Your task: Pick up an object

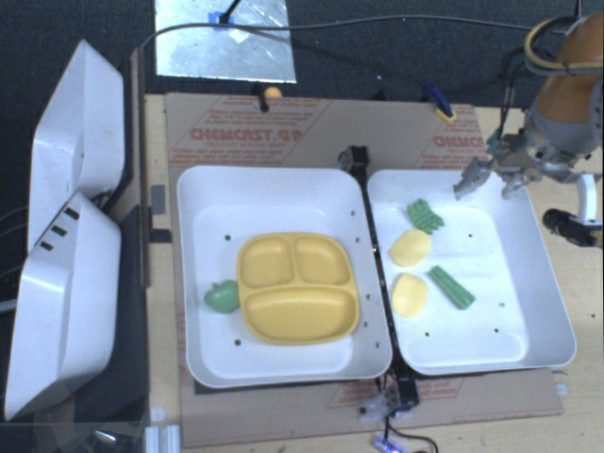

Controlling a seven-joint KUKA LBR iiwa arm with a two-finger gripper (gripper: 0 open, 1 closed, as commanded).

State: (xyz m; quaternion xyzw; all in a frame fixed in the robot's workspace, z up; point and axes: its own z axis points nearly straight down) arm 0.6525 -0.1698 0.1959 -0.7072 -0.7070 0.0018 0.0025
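Cardboard [283, 130] under both bins reads "CHEMCAST"; gripper [491, 179] hangs spread apart, holding nothing.

Two shallow white bins sit side by side on a printed cardboard sheet [311, 130], the left bin [209, 206] at 9 o'clock of the right bin [510, 324], their rims touching. A black clamp [356, 157] sits on the seam at the bins' 12 o'clock end, another black fitting [401, 390] at the 6 o'clock end. A shiny metal plate [222, 26] lies on the dark carpet [57, 8] at 12 o'clock of the left bin, with a bit of blue tape [219, 17] on it. A small orange ball [273, 92] sits at the sheet's 12 o'clock edge, and a blue-and-yellow clip [440, 104] at 3 o'clock of it. Two white housings [66, 253] stand at 9 o'clock of the sheet.
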